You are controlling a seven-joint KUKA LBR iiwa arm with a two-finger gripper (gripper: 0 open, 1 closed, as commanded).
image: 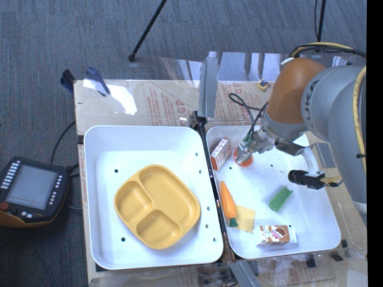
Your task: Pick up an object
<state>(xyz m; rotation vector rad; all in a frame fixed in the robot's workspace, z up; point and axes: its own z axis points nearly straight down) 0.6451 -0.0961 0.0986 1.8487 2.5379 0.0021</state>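
My gripper point(248, 146) is low in the back left part of the right bin point(311, 229). Directly under its tip lies a small round red-orange object point(243, 158); the gripper hides its top. A small red and white carton point(220, 153) stands just left of it, against the bin's left wall. Nearer the front lie a carrot point(228, 200), a yellow wedge point(245, 217), a green block point(280, 198) and a printed snack packet point(276, 235).
The left bin point(102, 142) holds a yellow divided plate point(157, 205). The grey arm with its orange band point(296, 88) covers the right bin's back right corner. A black fitting point(306, 177) juts over that bin's right side. A teach pendant point(27, 190) lies on the floor at far left.
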